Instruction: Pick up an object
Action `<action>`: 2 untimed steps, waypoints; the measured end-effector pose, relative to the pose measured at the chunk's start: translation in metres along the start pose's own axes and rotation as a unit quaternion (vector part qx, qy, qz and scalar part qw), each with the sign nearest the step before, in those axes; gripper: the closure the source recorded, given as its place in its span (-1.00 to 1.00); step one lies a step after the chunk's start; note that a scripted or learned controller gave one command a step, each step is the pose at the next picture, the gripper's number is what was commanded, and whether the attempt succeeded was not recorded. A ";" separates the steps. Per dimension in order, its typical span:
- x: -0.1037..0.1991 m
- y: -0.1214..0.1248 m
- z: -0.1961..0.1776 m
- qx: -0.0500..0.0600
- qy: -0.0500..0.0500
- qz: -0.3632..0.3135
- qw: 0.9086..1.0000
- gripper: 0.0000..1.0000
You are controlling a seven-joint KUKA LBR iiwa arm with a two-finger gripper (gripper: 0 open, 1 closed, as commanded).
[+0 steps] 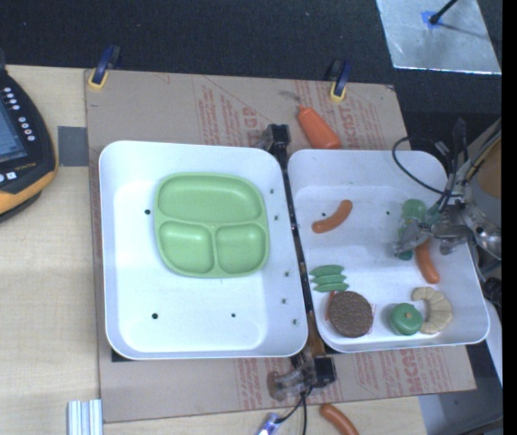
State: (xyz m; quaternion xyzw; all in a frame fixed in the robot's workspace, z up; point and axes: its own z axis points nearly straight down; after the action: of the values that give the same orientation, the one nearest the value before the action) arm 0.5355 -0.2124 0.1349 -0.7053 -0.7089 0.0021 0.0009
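A pale wooden worktop [32,288] carries a brown cardboard sheet [240,107], and on that sheet two shallow white bins sit side by side, touching along their inner edges. The left bin [131,324] holds one thing: a light green divided plate [211,224] with three compartments, lying toward the bin's far half. The right bin [367,175] holds several small toy foods. A reddish sausage [332,216] lies near its far left part, its long axis slanting from near left to far right. A small bundle of green beans [329,277] rests against the bin's left edge, and just nearer than that is a round brown patty [350,314]. Toward the near right corner sit a round green piece [406,318] and, touching it on the right, a curved pale piece [436,309]. The robot gripper [419,239] is low over the right edge of this bin, reaching in from the right with cables trailing behind it. Directly beneath its tip lies a small orange carrot-like piece [428,263], long axis running roughly far to near, and a dark green piece [413,210] sits just beyond the tip. It is too cluttered there to tell whether the jaws are open, closed or gripping anything. The carrot-like piece looks the likeliest target, lying just nearer than the jaws. Outside the bins, an orange carrot [317,128] lies on the cardboard at the far edge, and a teach pendant [0,148] sits at the worktop's left edge.
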 end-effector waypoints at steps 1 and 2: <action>0.000 0.061 0.037 0.000 0.000 -0.001 1.000 -1.00; 0.032 0.122 0.041 -0.001 0.001 0.000 1.000 -1.00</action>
State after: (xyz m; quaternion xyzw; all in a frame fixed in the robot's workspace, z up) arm 0.6568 -0.1797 0.0930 -0.7057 -0.7085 0.0004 0.0006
